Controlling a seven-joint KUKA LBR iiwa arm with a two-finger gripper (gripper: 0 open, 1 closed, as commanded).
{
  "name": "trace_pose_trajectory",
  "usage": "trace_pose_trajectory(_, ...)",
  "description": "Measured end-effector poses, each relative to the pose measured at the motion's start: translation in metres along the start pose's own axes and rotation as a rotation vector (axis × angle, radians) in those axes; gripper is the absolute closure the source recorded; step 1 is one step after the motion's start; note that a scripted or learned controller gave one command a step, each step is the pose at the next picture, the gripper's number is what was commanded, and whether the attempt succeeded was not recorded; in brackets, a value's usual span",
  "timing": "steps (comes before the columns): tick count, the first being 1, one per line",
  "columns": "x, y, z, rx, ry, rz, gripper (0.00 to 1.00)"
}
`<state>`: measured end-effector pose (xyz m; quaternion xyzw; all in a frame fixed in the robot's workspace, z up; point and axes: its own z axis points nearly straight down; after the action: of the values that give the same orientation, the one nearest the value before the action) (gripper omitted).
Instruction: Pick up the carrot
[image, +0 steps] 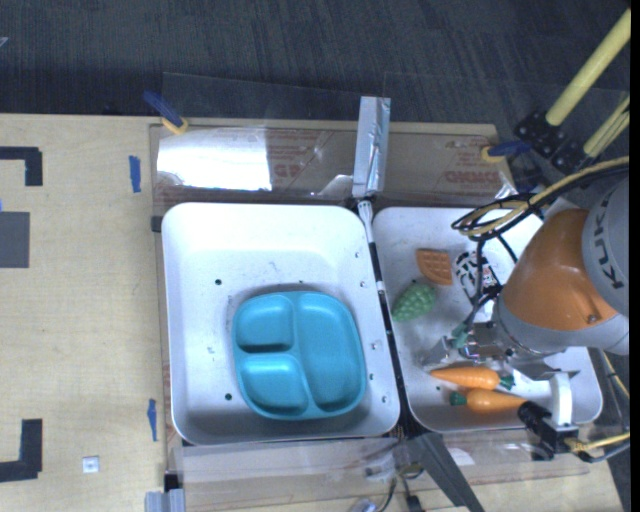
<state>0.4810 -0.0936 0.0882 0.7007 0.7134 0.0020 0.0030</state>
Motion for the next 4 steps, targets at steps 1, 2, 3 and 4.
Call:
trace_pose_trajectory(1, 0.0007, 0.0002, 0.0001, -0.001, 0.001, 0.027, 0.00)
trace_pose_trajectory(2, -0.0024, -0.0001, 0.0000, 0.000, 0.000, -0.113, 0.00)
trace_pose_trajectory(3, -0.0030, 0.0002, 0.0002, -0.001, 0.002, 0.067, 0.00)
trace_pose_trajectory(4, -0.0062, -0.0004, 0.0001, 0.002, 0.001, -0.095, 0.00)
